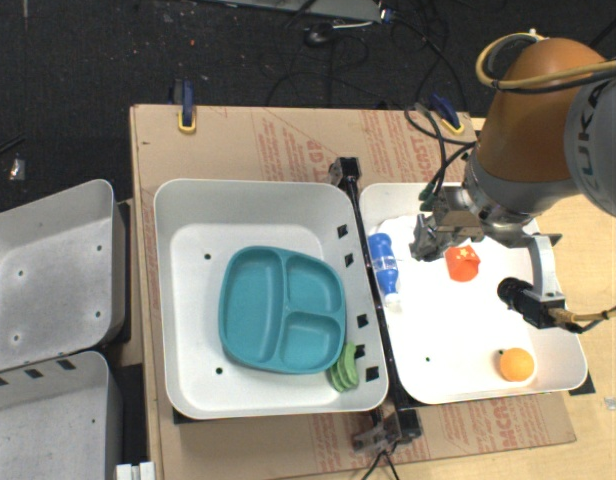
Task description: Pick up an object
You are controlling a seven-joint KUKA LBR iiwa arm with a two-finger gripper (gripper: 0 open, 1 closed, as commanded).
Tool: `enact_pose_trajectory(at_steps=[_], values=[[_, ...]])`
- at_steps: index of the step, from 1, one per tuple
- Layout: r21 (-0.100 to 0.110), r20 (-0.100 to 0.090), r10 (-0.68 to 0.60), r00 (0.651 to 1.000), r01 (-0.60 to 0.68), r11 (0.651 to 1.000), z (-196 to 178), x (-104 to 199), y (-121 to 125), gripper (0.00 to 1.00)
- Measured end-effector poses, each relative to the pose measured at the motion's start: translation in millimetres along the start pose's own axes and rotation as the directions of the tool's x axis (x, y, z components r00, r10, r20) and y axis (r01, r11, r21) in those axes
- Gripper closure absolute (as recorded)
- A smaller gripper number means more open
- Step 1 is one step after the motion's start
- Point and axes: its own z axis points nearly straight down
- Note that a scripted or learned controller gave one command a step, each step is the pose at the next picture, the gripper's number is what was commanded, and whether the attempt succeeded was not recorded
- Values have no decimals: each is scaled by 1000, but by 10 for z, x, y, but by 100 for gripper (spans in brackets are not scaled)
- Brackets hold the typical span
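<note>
The bench of brown board bears red printed lettering, too faint to read. On it sit the left bin and the right bin. The arm shows part of a dark letter on its grey shell. A teal divided plate lies in the left bin. In the right bin, a blue bottle lies by the left wall. The gripper hangs over that bin; how far it is open, I cannot tell. A small red block lies just right of it, an orange ball near the front corner.

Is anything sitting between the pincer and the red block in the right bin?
Nothing visible does. The pincer hangs just left of the red block, with bare bin floor between them; the blue bottle lies further left.
</note>
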Motion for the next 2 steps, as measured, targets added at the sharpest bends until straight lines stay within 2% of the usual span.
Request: enact_pose_trajectory(at_steps=[1,2], values=[[-1,-1,-2,1000,2,1000,2,454,-122,100],[0,0,-2,1000,2,1000,198,961,-191,100]])
